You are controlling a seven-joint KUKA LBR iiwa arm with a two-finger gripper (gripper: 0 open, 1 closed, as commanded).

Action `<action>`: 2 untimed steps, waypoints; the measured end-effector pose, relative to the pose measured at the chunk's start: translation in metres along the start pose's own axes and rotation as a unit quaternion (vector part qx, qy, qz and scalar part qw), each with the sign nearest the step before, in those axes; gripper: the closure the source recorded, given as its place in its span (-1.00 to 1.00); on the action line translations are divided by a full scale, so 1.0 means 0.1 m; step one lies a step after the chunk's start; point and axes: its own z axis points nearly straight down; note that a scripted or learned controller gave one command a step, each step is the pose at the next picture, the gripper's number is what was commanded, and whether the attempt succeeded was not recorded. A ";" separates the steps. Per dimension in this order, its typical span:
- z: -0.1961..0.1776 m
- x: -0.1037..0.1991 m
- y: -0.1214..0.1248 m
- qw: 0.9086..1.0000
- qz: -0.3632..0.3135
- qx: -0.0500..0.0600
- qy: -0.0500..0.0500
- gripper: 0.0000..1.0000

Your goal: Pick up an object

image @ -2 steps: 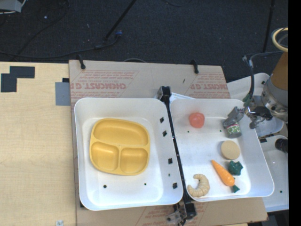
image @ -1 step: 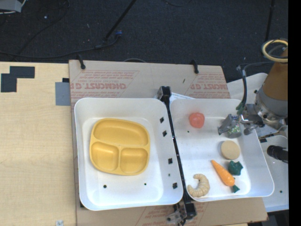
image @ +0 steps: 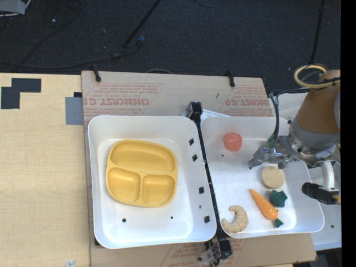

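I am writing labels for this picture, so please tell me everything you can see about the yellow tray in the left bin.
The yellow tray is a rounded-corner plate, seemingly smooth plastic, with three compartments: one wide across the far side and two smaller ones on the near side. It lies flat and upright on the floor of the left bin, roughly central, apart from the walls. Nothing lies in it, and the floor is all it touches.

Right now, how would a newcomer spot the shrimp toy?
Look at the right bin, then along its near edge. The shrimp lies at the near-left corner, left of the carrot. It is the one pale, curled thing there.
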 end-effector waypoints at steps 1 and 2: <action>0.48 -0.05 0.07 1.000 0.000 -0.001 -0.001 -1.00; 0.36 -0.06 0.06 1.000 0.001 -0.001 0.000 1.00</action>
